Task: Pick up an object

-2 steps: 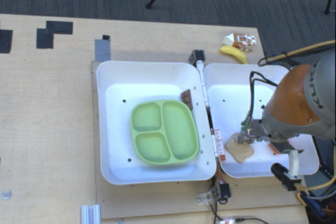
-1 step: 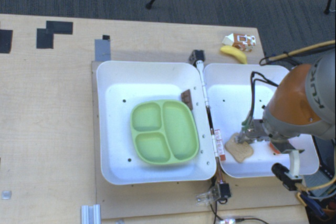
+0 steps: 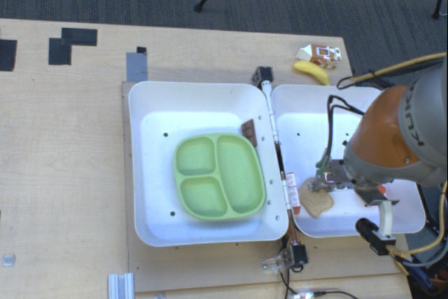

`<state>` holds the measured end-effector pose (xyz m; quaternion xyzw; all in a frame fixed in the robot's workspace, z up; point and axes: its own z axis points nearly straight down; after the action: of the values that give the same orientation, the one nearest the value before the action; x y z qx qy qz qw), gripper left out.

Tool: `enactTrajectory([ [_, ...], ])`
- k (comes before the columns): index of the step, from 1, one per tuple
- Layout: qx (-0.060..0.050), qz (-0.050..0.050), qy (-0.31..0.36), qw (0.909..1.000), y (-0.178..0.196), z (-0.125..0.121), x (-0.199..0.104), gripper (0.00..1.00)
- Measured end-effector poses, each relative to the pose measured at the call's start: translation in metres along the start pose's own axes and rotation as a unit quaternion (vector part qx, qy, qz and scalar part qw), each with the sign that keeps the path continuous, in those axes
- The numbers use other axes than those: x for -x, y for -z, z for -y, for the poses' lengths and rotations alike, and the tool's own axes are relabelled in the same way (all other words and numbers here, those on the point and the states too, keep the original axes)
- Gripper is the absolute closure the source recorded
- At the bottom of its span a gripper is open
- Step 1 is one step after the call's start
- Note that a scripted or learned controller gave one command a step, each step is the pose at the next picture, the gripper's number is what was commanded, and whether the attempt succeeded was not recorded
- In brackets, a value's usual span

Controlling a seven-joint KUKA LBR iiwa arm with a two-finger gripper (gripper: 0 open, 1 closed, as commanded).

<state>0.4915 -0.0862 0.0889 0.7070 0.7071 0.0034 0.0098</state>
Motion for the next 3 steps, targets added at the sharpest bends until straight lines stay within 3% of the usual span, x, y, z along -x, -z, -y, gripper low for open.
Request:
enactTrajectory([
  [3, 0.0, -0.001, 0.0, 1.0, -0.0001, 0.0001, 0.0008, 1.0],
])
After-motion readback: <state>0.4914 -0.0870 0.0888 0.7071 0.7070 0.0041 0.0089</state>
